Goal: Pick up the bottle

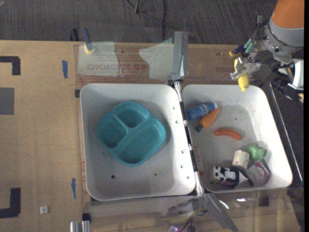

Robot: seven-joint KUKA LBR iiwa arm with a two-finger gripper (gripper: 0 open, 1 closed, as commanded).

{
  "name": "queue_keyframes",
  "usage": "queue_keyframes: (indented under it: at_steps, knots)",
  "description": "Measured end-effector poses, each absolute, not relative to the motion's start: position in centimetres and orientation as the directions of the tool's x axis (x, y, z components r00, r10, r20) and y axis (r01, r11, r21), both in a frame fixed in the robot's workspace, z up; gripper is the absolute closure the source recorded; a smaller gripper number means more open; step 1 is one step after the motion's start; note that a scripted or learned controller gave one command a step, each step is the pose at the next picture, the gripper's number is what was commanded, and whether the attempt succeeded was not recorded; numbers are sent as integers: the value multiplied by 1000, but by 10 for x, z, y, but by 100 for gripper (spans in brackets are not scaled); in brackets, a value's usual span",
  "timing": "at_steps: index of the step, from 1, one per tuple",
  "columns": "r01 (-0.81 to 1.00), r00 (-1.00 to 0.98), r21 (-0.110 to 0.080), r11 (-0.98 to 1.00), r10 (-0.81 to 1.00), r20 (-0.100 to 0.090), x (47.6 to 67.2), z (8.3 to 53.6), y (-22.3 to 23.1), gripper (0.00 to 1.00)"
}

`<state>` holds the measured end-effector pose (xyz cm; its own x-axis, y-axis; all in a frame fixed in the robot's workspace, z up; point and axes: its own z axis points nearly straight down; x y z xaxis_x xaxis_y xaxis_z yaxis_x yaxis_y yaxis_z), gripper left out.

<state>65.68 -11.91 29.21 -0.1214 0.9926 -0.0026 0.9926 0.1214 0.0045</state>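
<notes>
Up at the top right, the arm (288, 21), grey with its orange band, hangs over the far right corner of the right bin (275, 129). Its gripper (243, 76) points down and left, and a small yellow object (243, 82) sits at its tip, just above the bin's far rim; whether that object is pinched between the fingers or merely in front of them I cannot tell, nor how far apart the fingers stand.

The bottle (201, 110), blue with a white cap, lies on its side in the right bin's upper left part, near the divider between the bins, well apart from the gripper. An orange carrot (209, 119) lies touching it on the near side. An orange sausage-like piece (228, 134) lies near the middle. In the near right corner are a green toy (257, 152), a white cup (240, 158), a black-and-white cow figure (224, 175) and a small purplish carton (259, 173).

The left bin (96, 178) holds a teal divided plate (131, 133). Both bins rest on a brown cardboard-covered worktop (38, 129).
</notes>
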Motion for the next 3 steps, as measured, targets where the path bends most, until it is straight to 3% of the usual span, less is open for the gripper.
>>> queue_keyframes:
  at_steps: [1,2,3]
  knots:
    - [971,240,3,-240,971,-1,667,308,-48,100]
    - [889,458,-3,-458,889,-1,577,330,27,100]
    - [626,780,0,-780,626,0,635,372,14,100]
